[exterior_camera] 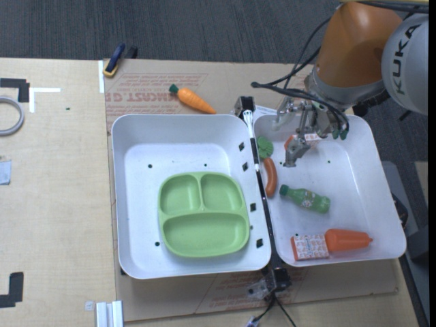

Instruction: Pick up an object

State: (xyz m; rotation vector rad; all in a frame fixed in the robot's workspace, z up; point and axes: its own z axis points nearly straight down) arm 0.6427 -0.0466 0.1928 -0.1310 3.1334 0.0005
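The gripper (pixel 300 148) hangs over the upper part of the right bin (pixel 361 138); I cannot tell how it is set, and nothing is seen held in it. The risk, I think: if it descends here it meets bare floor, since the sausage (pixel 270 176) and the green bottle (pixel 306 199) lie lower. This bin also keeps a small box (pixel 310 246) and an orange piece (pixel 348 239). The left bin (pixel 129 182) holds a green divided plate (pixel 203 214). A toy carrot (pixel 193 99) lies on the tabletop (pixel 61 203).
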